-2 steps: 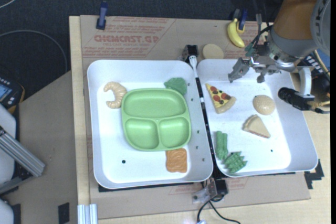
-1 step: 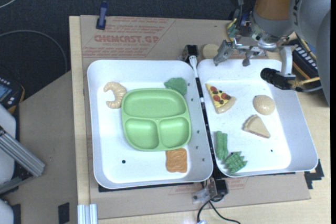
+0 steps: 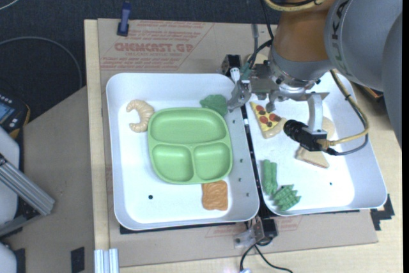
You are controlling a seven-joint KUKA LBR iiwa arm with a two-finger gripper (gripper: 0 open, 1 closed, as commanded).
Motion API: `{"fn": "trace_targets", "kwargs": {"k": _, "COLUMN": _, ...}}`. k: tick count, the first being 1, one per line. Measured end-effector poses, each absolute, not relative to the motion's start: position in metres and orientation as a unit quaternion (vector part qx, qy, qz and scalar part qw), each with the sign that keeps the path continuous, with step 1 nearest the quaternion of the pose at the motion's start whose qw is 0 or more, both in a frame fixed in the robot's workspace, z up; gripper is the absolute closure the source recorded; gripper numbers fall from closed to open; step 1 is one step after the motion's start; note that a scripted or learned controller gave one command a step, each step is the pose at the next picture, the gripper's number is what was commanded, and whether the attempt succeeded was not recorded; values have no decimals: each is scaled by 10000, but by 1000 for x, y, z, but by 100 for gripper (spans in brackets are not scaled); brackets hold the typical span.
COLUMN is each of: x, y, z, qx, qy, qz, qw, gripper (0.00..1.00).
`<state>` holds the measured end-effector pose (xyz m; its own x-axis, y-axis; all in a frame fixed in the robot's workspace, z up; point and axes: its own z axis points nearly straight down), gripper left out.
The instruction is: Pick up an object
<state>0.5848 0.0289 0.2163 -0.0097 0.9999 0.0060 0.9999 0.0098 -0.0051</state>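
My gripper [image 3: 255, 94] hangs under the orange wrist band at the far left of the right bin [image 3: 358, 188], close to the wall between the two bins. Just below it lies a toy pizza slice [image 3: 265, 118] with red dots. To its left, over the wall, a green leafy toy [image 3: 214, 102] lies in the left bin [image 3: 118, 156]. I see nothing held in the gripper. Also in the right bin are a tan wedge [image 3: 313, 156], a green pod [image 3: 270, 174] and a green leafy piece [image 3: 285, 197].
The left bin holds a green divided plate [image 3: 190, 145], a croissant [image 3: 139, 114] at its upper left and an orange waffle-like piece [image 3: 215, 195] below it. A black cable end [image 3: 300, 131] hangs from the arm over the right bin. Cardboard [image 3: 160, 45] lies behind the bins.
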Motion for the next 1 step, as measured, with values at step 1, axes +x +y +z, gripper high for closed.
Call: {"fn": "trace_targets", "kwargs": {"k": 1, "x": 508, "y": 84, "z": 406, "qx": -7040, "qy": -7102, "qz": -93, "qw": -40, "gripper": 0}}
